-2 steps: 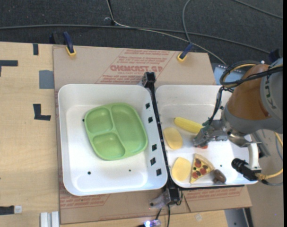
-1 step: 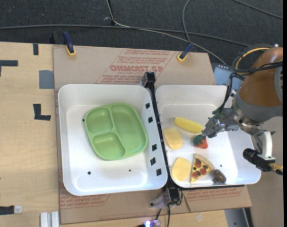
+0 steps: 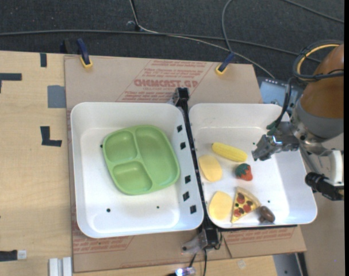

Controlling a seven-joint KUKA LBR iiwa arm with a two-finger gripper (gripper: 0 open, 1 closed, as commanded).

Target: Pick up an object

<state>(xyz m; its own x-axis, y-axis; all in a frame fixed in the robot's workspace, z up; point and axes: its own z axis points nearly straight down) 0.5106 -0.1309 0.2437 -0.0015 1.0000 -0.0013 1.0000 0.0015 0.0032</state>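
The right bin (image 3: 252, 114) holds a yellow corn cob (image 3: 229, 152), a pale yellow oval piece (image 3: 210, 168), a red strawberry with a green top (image 3: 243, 172), a yellow wedge (image 3: 220, 206), a pizza slice (image 3: 243, 204) and a small brown piece (image 3: 266, 214). My gripper (image 3: 264, 150) hangs over the right part of this bin, right of the corn and above the strawberry. Nothing is seen between its dark fingers.
The left bin (image 3: 88, 119) carries a green divided plate (image 3: 141, 158). A black divider with clips (image 3: 185, 154) joins the two bins. Cables run across the dark floor behind the cardboard sheet (image 3: 163, 79). The arm's body (image 3: 323, 105) stands over the right bin's far right edge.
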